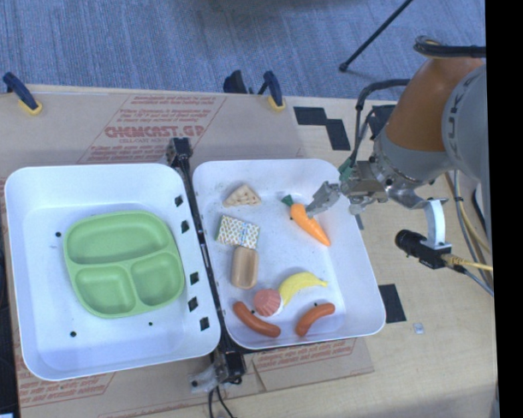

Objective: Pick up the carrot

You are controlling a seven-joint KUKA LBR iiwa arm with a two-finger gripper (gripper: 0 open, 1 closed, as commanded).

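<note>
The left bin [24, 281] holds a green divided plate [124, 263]. In the right bin [354, 282], the carrot [310, 225] lies free near the right wall, leaf end toward the far edge. The tool [326, 197] hovers just beyond the carrot's leaf end; its opening cannot be determined.

Orange carrot [310, 224] with green top, yellow banana [301, 285], two red-brown sausages [255, 320], checkered cracker [237, 232], tan bread [244, 266], pale green divided plate [124, 263], two white bins [30, 195], tan surface [437, 343] printed red, grey arm [438, 112] banded orange.
</note>
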